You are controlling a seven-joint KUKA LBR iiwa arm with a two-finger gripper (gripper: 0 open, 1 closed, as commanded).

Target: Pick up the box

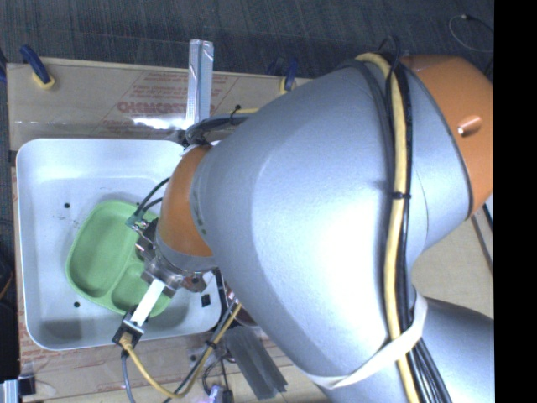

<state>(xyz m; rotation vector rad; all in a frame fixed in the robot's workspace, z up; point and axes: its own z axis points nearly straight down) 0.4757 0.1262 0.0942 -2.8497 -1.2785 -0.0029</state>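
A light green, shallow box-like container [99, 254] with rounded corners and inner compartments lies in the left white bin [50, 170], towards its front half. My gripper [151, 254] is low over the container's right edge, at the end of the orange-banded wrist. The wrist and arm hide that right side of the container, along with whatever sits under the gripper. I see nothing lifted clear of the bin.
The grey arm bulks across the middle and right of the view and covers the right bin. A cardboard sheet [126, 99] lies behind the bins, held by blue clamps [38, 65]. A metal upright [200, 78] stands at the left bin's back edge.
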